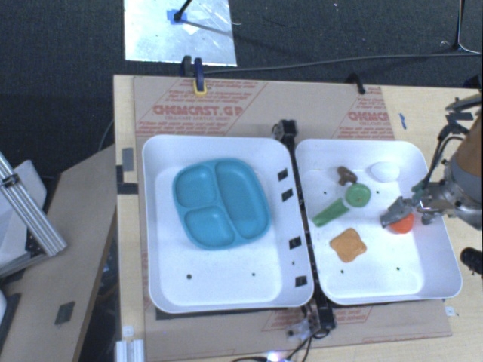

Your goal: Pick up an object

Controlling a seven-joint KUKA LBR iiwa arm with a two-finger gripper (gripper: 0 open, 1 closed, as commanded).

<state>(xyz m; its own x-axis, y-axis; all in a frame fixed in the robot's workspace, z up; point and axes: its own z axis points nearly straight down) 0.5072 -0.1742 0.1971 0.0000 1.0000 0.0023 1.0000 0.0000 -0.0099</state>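
Note:
My gripper (pixel 398 214) reaches in from the right and sits low over the right bin (pixel 434 277), near its right wall. A small red-orange object (pixel 404 225) lies right at the gripper's tip, partly covered by it. To the left of that lie a flat orange piece (pixel 348 244), a green object with a round head and a long handle (pixel 344 203), a small brown object (pixel 346 176) and a white rounded object (pixel 384 171). All of these rest on the bin floor.
The left bin (pixel 162 277) holds a blue divided plate (pixel 221 203). A black divider with clips (pixel 296 217) runs between the bins. The arm's grey body (pixel 464 194) hangs over the right bin's right edge. A cable (pixel 332 62) crosses the dark floor behind the bench.

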